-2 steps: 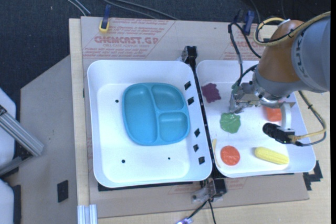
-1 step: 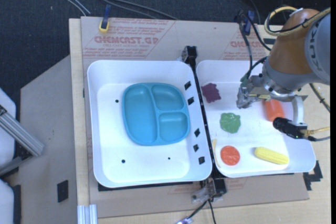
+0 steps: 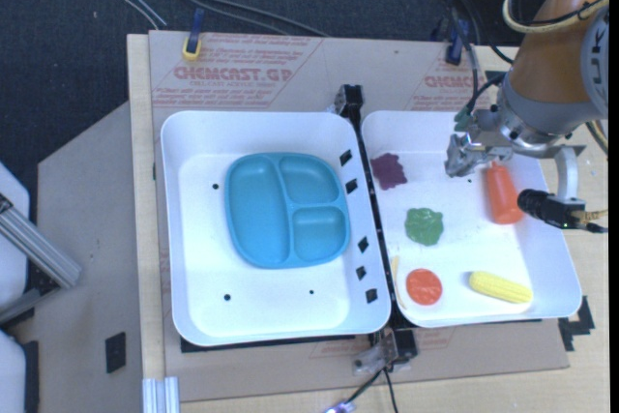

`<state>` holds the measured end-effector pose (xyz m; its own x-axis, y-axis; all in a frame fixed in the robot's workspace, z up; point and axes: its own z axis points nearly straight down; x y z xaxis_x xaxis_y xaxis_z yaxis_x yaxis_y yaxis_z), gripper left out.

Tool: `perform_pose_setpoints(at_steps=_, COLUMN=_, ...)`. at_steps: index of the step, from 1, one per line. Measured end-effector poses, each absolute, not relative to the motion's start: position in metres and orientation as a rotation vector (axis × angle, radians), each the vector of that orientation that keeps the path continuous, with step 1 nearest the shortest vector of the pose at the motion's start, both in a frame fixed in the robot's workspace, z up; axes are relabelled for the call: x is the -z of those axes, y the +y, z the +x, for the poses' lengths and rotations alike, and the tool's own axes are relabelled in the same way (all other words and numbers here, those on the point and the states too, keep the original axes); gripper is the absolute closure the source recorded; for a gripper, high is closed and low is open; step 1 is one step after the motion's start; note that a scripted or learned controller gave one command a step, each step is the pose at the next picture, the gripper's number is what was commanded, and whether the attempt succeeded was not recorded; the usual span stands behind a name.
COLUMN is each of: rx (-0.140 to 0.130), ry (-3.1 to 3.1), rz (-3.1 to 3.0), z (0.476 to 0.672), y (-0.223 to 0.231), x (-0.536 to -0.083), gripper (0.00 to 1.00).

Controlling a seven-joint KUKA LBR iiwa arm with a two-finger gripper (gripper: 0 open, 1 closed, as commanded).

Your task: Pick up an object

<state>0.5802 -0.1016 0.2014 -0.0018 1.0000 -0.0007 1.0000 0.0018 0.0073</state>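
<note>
L bin (image 3: 184, 237) holds a blue divided plate (image 3: 287, 208). R bin (image 3: 556, 300) has a purple piece (image 3: 389, 170), green broccoli-like toy (image 3: 424, 225), red tomato (image 3: 424, 286), yellow corn (image 3: 500, 286) and an orange carrot (image 3: 502, 193). Hand (image 3: 465, 153) sits at the bin's far side, just left of the carrot; can't tell if open or closed, nothing visibly held. Risk: closing beside the carrot, it'd nudge or roll it away and come up w/ nothing.

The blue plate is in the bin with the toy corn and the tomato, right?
Not quite. The camera view shows the blue plate alone in the left bin; the toy corn and tomato are in the right bin.
</note>
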Motion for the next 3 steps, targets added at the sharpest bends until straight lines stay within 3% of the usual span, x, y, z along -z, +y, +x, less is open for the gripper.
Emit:
perform_pose_setpoints(at_steps=1, rx=-0.006, ry=2.219, rz=2.217, z=0.582, y=-0.102, x=-0.241, gripper=1.00)
perform_pose_setpoints(at_steps=3, rx=-0.001, ry=2.232, rz=2.217, z=0.545, y=0.010, x=-0.240, gripper=1.00)
